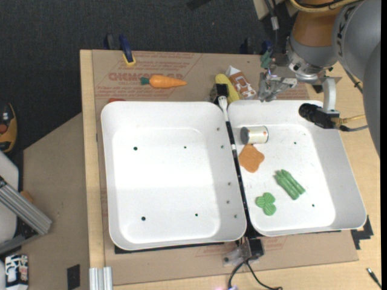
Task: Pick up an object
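We hold the gripper (273, 88) above the right bin's (344, 162) far rim; finger state cannot be determined, and nothing is visibly grasped. The approach step is pending. The nearest target, the small can (256, 135), lies on its side, long axis left-right. Next: descend and align across it.

Four things lie in the right bin (338, 180). A small can (255, 135) rests on its side near the bin's back-left corner, an orange slice (251, 159) just in front. A green pod (289, 183) and a green sprig (265, 203) lie nearer the front.
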You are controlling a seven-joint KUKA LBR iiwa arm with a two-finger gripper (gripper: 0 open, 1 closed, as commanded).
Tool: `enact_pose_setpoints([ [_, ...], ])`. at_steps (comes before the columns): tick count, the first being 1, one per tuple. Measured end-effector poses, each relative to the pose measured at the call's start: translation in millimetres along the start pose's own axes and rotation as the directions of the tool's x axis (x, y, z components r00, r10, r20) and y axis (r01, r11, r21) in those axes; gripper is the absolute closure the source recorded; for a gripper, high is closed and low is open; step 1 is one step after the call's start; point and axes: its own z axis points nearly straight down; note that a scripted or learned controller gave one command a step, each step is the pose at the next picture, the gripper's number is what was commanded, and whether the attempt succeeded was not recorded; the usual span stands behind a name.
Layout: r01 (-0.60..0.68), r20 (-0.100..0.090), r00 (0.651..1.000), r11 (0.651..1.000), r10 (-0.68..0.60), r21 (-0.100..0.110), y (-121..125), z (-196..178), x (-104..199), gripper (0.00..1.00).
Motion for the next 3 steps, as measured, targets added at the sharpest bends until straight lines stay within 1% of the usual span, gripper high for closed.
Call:
enact_pose_setpoints([
  [1, 0.004, -0.003, 1.000, 1.000, -0.004, -0.011, -19, -252, 83, 1.00],
  [2, -0.001, -0.001, 1.000, 1.000, 0.001, 0.025, -54, -114, 128, 1.00],
  [3, 0.004, -0.004, 1.000, 1.000, -0.004, 0.003, -28, -175, 224, 1.00],
])
